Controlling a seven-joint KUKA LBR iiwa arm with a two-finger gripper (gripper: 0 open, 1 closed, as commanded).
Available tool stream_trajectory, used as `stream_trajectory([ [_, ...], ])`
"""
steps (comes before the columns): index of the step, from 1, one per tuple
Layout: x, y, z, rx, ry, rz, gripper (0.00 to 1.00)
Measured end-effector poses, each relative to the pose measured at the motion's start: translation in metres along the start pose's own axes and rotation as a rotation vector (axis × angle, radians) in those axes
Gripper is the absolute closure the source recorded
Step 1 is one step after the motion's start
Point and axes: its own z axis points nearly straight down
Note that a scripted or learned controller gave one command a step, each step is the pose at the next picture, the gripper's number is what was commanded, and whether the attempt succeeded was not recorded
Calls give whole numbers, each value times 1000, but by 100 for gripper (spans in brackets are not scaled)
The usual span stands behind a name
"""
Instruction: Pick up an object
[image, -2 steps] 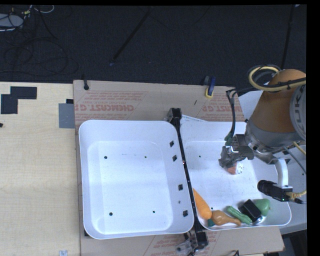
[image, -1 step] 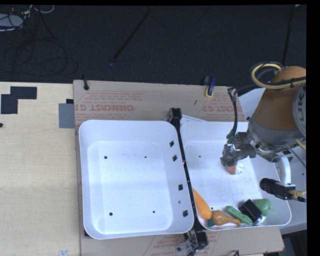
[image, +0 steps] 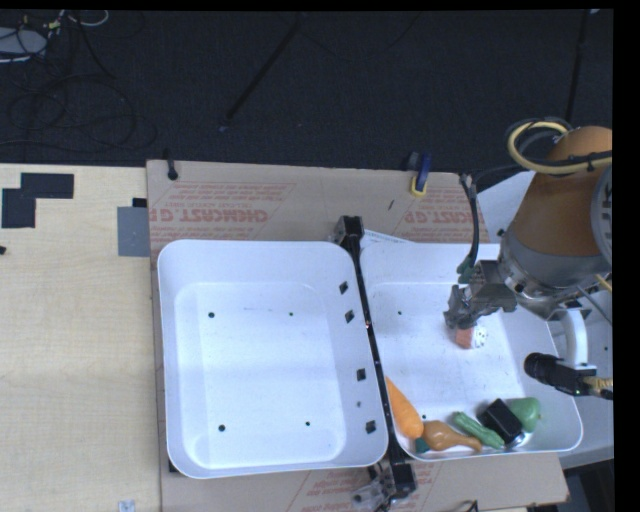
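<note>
Your gripper (image: 466, 318) low in the right bin (image: 420, 270), right of frame centre, whether it grips or is released you cannot tell, small orange-red object (image: 463, 338) just beneath it, orange carrot (image: 402, 406), green and black pieces (image: 500, 420) lower right, left bin (image: 180, 270) alongside.

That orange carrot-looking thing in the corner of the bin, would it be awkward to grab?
Probably. The orange carrot looks tapered and smooth, so it may slip or roll. It lies against the right bin's wall beside other toys, so the pincer gets little room.
</note>
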Motion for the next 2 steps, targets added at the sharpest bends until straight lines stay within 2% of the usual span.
stream_trajectory([
  [2,-2,1,-19,-1,-1,-8,100],
])
